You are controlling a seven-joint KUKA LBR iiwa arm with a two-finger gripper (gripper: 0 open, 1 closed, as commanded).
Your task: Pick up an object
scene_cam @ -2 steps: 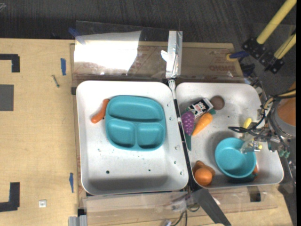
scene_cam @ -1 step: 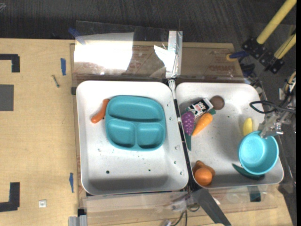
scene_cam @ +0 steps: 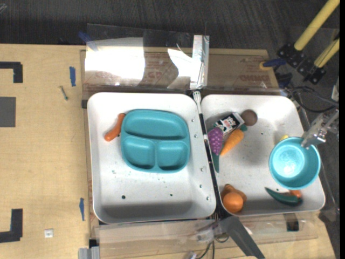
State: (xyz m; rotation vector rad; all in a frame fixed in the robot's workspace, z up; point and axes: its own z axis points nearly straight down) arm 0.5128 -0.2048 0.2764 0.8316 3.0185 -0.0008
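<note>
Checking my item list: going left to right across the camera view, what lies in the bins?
Orange sausage → teal divided plate → purple grapes → orange fruit → teal bowl.

small carton with black-and-white print, too small to read, no other legible text

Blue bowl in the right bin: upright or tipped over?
Upright. The blue bowl shows its open mouth and inner floor to the overhead camera, at the right bin's right edge.
</note>
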